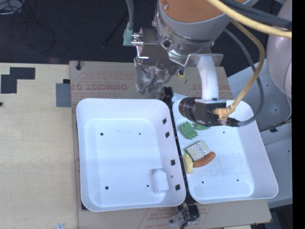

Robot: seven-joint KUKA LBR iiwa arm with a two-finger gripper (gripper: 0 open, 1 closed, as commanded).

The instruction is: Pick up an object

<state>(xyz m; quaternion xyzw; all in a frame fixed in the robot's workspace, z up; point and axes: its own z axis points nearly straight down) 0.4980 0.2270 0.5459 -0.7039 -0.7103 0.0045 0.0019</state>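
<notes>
Gripper was raised behind the left bin; jaw state could not be told.
A miss was judged likely: the hot dog lay crowded among other toys, right of that bin.

You are looking down from one fixed camera set above the bench, tilted at a slant. Both white bins lie in its lower half: the left bin near centre, the right bin beside it. The arm enters from the right, close beneath the lens, looming large along the top edge.
</notes>
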